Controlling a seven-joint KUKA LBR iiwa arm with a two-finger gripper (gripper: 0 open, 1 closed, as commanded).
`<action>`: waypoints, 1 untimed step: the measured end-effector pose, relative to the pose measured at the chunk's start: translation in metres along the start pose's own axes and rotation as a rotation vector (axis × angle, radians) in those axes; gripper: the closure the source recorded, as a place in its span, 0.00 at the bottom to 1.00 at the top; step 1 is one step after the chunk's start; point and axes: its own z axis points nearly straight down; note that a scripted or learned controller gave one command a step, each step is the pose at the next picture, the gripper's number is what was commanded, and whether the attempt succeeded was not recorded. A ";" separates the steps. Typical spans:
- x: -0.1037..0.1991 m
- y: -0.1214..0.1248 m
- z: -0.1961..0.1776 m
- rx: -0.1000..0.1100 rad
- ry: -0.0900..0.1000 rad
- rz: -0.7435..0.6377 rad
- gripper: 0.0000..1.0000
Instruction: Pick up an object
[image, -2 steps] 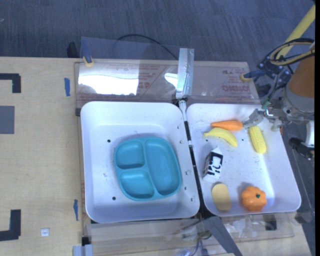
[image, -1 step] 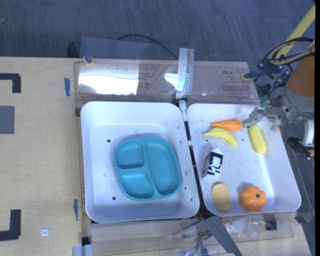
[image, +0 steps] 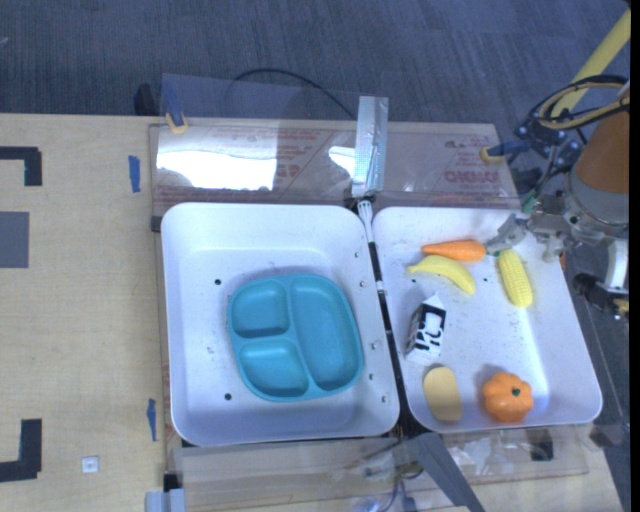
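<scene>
2 shallow white bins are set side by side on the wooden bench (image: 70, 330). The left bin (image: 200, 240) is occupied by a blue divided plate (image: 295, 335) with 3 compartments, placed near its middle.

The right bin (image: 560, 340) is seen to hold 6 objects. At its far end, a carrot (image: 455, 250) is laid crosswise, with a banana (image: 446, 271) just beside it on the near side, the 2 apparently touching. To their right, a corn cob (image: 515, 277) is placed lengthwise. Near the bin's centre, close to the divider, a small black-and-white carton (image: 427, 328) is found. At the near end, a tan potato-like piece (image: 442, 392) and an orange pumpkin-like fruit (image: 507, 396) are set just beside each other.

The grey arm with its orange band (image: 605, 165) is seen at the right edge, above the far right corner of the right bin. The gripper (image: 528, 228) is positioned near the carrot's tip and the top of the corn cob; nothing can be made out between its parts, and how wide it stands cannot be told.
</scene>
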 end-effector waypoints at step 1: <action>0.000 0.000 0.000 0.001 0.000 -0.017 0.00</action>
